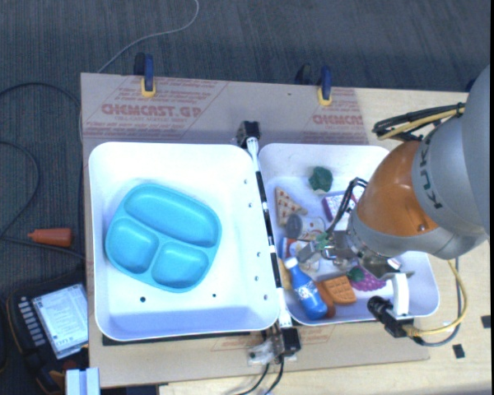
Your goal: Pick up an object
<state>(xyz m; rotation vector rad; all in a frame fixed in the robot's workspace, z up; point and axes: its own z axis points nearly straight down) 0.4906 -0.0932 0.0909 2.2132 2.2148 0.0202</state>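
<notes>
Dark grey carpet surrounds a pale bench, where a cardboard sheet is clamped at the far edge, likely to keep it from sliding under the two white bins. With only the one overhead view, places are given from the right bin.

To its left, touching along the shared rim, sits the left bin, which holds a blue divided tray and nothing else I can make out.

Inside the right bin is a crowded pile, probably heaped there so the arm always has something within reach. Near its far wall lies a dark green lump. Along its left wall is a tan waffle-patterned piece, and towards its near left corner a blue bottle lies on its side, with an orange cracker-like piece just beside it and something purple next to that.

The arm hangs over the middle of the right bin, its orange band covering much of the contents. The gripper is down among the pile, near the bottle; whether it is released or clenched I cannot tell, and no object is visibly between its tips. The pick looks under way, not yet achieved
</notes>
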